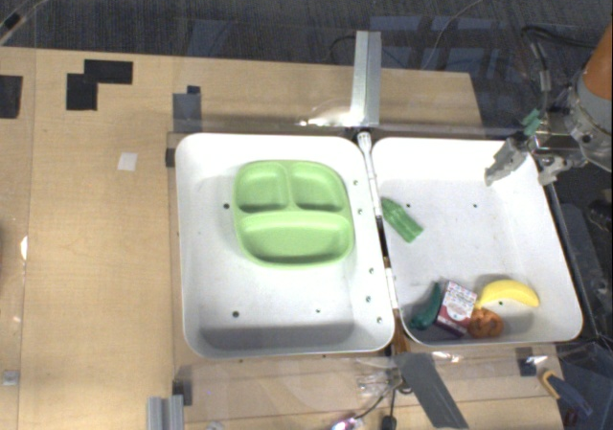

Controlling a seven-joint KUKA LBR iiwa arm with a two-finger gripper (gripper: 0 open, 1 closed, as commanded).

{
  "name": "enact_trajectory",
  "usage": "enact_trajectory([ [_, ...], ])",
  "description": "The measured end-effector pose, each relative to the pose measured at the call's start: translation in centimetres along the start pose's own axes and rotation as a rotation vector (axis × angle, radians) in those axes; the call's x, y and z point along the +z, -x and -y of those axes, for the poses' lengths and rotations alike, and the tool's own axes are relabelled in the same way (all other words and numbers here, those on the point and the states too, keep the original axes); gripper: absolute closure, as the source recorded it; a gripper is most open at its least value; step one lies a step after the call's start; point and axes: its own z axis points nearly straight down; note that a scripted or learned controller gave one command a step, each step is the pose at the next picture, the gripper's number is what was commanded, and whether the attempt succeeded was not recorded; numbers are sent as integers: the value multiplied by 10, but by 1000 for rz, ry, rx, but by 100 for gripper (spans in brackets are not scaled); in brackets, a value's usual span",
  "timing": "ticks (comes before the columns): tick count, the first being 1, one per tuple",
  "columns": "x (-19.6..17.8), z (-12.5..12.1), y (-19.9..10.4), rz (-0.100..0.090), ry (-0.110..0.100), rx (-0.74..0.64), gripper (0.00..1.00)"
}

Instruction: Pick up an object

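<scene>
Hovering over right white bin [536,227], far corner: gripper [505,162], grip state cannot tell. Yellow plastic banana [508,295] at bin's near edge.

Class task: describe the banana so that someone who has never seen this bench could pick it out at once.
Find the right-hand white bin, the one without the green divided tray. In its near right corner sits a small cluster of objects. The banana is the curved bright yellow piece at the cluster's right end, touching a small reddish-brown object and beside a purple-and-white packet; nothing else there is yellow.
</scene>
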Motion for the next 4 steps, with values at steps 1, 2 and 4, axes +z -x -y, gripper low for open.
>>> enact_trajectory([
  [1,69,-1,56,0,0,-21,0],
  [2,187,41,7,-1,2,-31,0],
  [4,144,23,25,-1,2,-94,0],
])
